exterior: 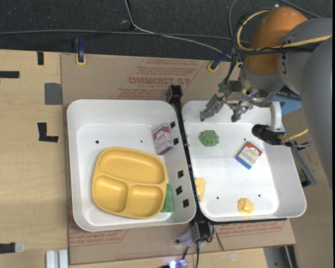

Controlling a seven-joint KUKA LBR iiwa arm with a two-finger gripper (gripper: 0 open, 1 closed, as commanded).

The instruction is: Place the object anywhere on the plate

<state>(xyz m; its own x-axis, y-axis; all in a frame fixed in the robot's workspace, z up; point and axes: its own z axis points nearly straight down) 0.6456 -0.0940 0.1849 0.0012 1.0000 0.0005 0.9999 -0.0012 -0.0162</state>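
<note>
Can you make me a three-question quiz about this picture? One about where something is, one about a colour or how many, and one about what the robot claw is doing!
1. Where is the yellow plate?
A. In the left bin
B. In the right bin
C. On the brown board outside the bins

2. What colour is the bumpy round thing near the claw?
A. Red
B. Green
C. Blue

3. What is the gripper doing?
A. Holding the plate
B. Squeezing the small box
C. Open, with nothing between its fingers

Answers:
1. A, the plate lies in the left bin.
2. B, it is green and sits in the right bin.
3. C, its two fingers are spread apart above the right bin's far edge, and the red, white and blue box lies apart from it.
</note>
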